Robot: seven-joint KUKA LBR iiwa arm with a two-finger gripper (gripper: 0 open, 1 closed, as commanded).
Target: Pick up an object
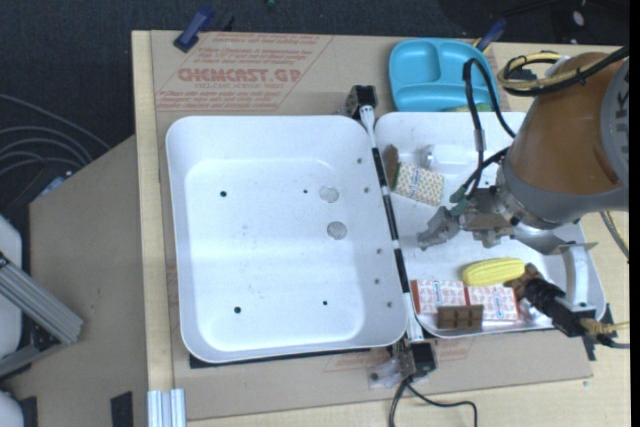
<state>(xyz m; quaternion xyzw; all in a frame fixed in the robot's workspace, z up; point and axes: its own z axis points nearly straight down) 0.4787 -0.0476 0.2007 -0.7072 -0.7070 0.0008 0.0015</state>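
Observation:
The right bin holds several things. Near its left wall lie a pale patterned packet, a small brown piece and a small clear thing. At the front lie a yellow corn-like piece, two red-and-white packets and a brown chocolate-like block. My gripper hangs low over the middle of this bin, pointing left, just below the patterned packet and above the yellow piece. Nothing is visibly held in it.
The left bin carries two small grey round spots. A light blue divided tray stands behind the right bin. A blue clip lies at the bench's far left edge.

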